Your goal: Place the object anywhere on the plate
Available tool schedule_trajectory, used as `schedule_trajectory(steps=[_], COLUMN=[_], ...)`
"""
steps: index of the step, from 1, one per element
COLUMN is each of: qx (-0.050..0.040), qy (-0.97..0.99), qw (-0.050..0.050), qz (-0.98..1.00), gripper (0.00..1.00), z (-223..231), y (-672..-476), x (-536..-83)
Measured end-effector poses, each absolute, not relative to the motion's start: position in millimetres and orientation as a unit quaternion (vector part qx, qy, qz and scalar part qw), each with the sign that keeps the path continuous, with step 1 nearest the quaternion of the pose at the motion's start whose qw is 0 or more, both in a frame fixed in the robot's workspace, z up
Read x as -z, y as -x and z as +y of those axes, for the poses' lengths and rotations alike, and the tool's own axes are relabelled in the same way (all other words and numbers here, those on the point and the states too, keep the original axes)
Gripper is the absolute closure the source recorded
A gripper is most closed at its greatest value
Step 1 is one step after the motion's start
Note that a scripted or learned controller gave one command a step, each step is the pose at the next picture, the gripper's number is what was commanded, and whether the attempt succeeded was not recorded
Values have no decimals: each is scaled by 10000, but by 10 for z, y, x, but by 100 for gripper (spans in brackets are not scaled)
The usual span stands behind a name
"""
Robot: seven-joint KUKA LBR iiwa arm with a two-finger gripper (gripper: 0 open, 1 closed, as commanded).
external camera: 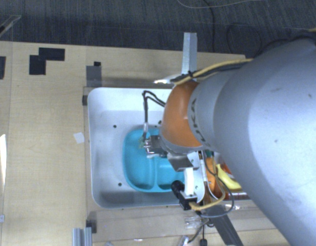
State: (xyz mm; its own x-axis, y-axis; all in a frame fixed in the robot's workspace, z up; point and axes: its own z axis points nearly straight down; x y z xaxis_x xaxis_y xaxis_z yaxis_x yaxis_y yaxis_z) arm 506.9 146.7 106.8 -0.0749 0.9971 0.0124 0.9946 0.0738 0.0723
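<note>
A blue plate lies in the left bin, toward its near edge. The arm covers the right of the plate and most of the other bin. The gripper sits low over the plate; its state cannot be told. Orange and yellow objects peek out beside the arm, off the plate's right edge.

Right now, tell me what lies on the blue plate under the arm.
The blue plate in the white bin shows bare blue on its left; the grey arm covers the rest.
</note>
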Motion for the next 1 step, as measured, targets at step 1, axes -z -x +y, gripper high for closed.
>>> schedule_trajectory(steps=[1], qx=[-348], qy=[-5929], qw=[164], qz=[8043], gripper=[100], z=[1340], y=[-5050], x=[-1073])
